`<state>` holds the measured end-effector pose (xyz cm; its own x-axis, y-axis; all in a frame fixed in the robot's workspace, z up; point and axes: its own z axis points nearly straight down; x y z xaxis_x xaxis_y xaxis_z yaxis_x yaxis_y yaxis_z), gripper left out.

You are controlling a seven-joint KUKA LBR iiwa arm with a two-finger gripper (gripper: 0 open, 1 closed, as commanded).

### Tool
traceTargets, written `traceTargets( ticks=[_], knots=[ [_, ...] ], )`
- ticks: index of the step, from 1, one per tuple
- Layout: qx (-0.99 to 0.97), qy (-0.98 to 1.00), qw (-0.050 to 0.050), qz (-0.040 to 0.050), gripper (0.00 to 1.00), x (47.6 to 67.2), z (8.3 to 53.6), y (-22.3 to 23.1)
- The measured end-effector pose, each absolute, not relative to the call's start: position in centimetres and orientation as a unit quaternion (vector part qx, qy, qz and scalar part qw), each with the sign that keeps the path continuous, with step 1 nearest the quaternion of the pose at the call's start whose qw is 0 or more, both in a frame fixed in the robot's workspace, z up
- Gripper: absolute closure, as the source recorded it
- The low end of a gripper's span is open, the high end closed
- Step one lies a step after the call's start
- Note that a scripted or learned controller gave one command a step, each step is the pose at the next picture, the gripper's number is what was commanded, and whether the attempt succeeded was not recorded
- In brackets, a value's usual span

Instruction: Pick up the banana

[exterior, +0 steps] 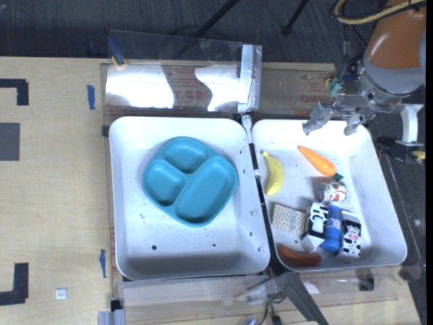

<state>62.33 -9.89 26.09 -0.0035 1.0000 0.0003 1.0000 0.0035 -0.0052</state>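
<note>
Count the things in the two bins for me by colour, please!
Yellow: 1, banana
Orange: 1, carrot
Blue: 2, plate, bottle
Brown: 1, sausage
Red and white: 1, can
Black and white: 1, carton
Patterned: 1, pad
Total: 8

Shallow white plastic left bin [128, 181]: a blue sectioned plastic plate [189, 179] is being held. Shallow white right bin [385, 202]: an orange toy carrot [316, 160], a patterned square packet [288, 219], a blue bottle [331, 229], a black-and-white carton [350, 234], and a brown sausage [298, 255] are being held.
</note>
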Motion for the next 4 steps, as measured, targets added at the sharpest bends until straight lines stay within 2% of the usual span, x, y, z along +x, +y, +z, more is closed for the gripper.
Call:
traceTargets(
  ticks=[1,2,3,4],
  knots=[
    [-0.652,-0.758,0.002,0.0016,0.0,59.7,18.1,-1.2],
    [-0.662,-0.75,0.003,0.0016,0.0,56.3,18.1,-6.9],
    [-0.525,-0.851,0.003,0.0011,0.0,50.8,23.9,-5.2],
    [-0.535,-0.845,0.0,0.0002,0.0,53.2,23.2,-12.4]
  ],
)
